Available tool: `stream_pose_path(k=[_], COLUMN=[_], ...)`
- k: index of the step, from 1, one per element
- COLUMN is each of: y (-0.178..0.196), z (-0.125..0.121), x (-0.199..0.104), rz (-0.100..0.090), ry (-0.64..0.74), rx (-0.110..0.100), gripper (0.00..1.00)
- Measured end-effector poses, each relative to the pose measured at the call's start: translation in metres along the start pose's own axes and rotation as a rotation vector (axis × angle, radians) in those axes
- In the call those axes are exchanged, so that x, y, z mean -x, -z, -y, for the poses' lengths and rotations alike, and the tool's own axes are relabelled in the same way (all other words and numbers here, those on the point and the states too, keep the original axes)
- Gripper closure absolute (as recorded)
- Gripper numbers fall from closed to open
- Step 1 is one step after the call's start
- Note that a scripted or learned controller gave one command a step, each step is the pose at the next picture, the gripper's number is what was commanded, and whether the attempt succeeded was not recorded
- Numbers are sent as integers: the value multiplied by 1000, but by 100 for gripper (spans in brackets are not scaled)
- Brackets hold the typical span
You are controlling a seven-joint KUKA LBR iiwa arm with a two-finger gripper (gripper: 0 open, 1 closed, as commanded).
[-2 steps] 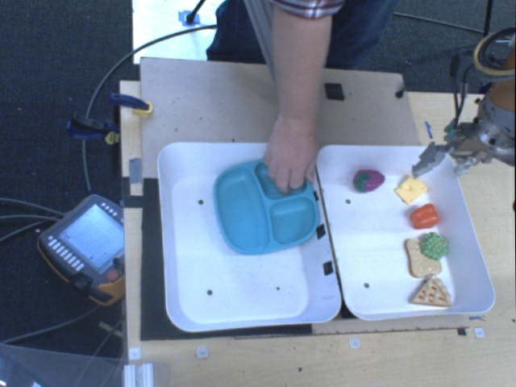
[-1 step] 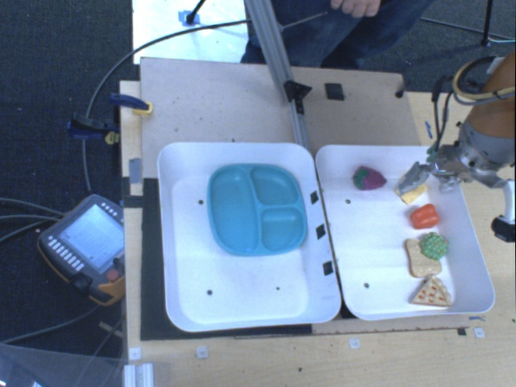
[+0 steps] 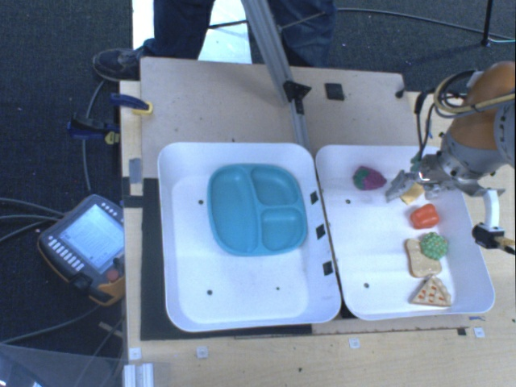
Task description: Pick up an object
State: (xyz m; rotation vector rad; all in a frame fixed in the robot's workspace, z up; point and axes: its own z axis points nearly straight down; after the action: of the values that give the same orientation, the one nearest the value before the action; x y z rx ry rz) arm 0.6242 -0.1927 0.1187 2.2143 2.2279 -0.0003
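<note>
We see the gripper [image 3: 409, 188] low in the right bin [image 3: 363, 293], over a pale yellow piece [image 3: 414, 193]; its grip we cannot tell. The red pepper toy [image 3: 424, 215] lies close at 5 o'clock, so it may be pushed away.

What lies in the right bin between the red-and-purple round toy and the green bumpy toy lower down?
In the camera view, the orange-red toy pepper lies between the red-and-purple round toy and the green bumpy toy, with the gripper just above it.
</note>
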Motion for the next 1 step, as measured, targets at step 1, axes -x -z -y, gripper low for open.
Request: stream_pose_path(k=[1], y=[14], z=[-1], x=[0], rz=[2], ry=[3], rx=[5], gripper=[100])
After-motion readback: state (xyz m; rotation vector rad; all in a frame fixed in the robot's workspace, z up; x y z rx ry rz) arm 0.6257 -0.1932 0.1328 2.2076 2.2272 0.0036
